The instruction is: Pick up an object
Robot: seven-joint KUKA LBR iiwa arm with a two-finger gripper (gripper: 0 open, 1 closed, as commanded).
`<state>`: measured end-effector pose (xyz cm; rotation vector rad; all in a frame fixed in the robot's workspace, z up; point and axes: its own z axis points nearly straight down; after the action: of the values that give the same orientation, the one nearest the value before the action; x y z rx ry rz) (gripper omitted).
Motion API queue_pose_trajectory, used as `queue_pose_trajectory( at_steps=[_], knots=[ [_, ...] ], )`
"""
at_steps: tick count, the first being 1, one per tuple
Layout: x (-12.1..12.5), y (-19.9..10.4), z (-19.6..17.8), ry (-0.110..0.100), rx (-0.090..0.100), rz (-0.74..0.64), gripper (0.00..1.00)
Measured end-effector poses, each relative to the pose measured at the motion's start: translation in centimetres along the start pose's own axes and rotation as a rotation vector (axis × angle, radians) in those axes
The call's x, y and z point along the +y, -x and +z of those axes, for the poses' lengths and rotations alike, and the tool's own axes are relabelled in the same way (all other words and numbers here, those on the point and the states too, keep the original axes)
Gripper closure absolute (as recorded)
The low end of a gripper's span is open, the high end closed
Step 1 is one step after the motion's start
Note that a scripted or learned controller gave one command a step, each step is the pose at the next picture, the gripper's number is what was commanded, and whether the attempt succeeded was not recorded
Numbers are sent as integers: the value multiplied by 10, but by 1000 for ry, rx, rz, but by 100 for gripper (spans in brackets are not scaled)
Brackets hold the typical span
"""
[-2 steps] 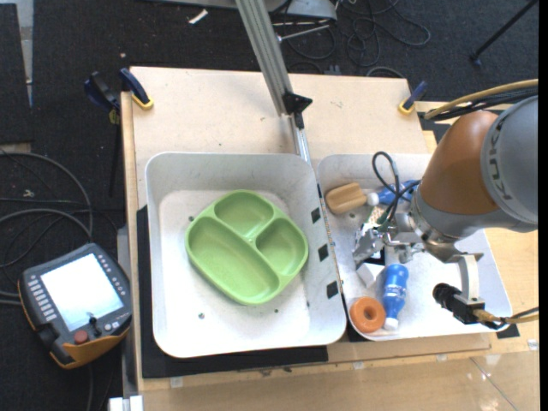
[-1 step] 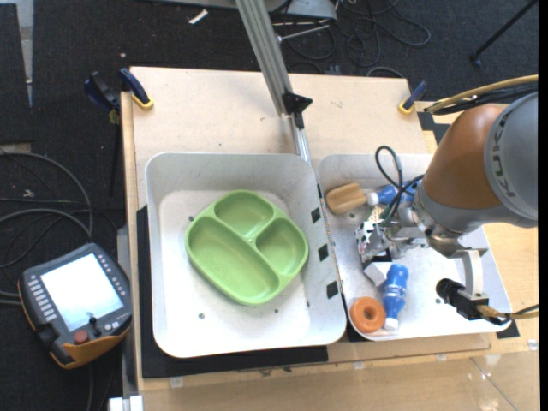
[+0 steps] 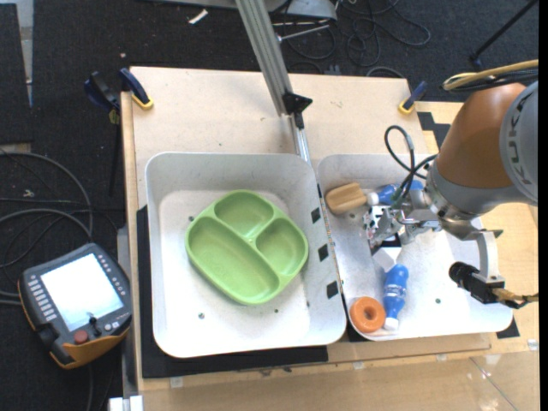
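I've got the gripper (image 3: 381, 226) low in the right bin (image 3: 445, 311), just beside the tan wooden block (image 3: 346, 198); can't tell how the jaws stand, clutter hides them. Blue-and-white bottle (image 3: 395, 291) and orange ring (image 3: 369, 313) sit near the front edge. I'd pick the block: nearest, squarest. Centre over it, descend straight, avoid the bin divider.
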<state>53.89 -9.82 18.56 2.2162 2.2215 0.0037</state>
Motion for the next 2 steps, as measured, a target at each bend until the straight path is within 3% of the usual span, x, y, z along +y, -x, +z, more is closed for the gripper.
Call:
queue_pose_trajectory(
  at_steps=[1,2],
  knots=[
    [2,0,-45,0,0,-1,100],
    [12,-62,-49,-3,3,-6,100]
  ],
)
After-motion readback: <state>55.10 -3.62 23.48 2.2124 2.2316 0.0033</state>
